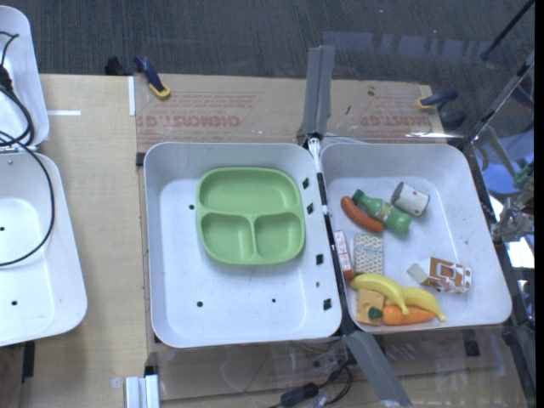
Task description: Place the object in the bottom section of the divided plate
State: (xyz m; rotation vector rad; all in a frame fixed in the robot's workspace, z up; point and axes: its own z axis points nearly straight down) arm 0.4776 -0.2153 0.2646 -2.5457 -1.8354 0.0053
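A light green divided plate (251,190) lies in the upper middle of the left bin (174,270). Its one wide section is on the far side and two smaller sections are on the near side; all are bare. The right bin (480,228) holds several toy foods: a red sausage (363,215), a green bottle (383,212), a white can (410,199), a speckled cracker (367,252), two bananas (382,286), a carrot (405,315), a cheese wedge (369,303) and a small orange-and-white carton (449,274).
A red-and-white packet (342,250) leans against the wall between the bins. A grey upright post (320,92) stands behind that wall. White trays (34,253) with a black cable sit at the far left. Blue clamps (151,76) hold the bench's rear edge.
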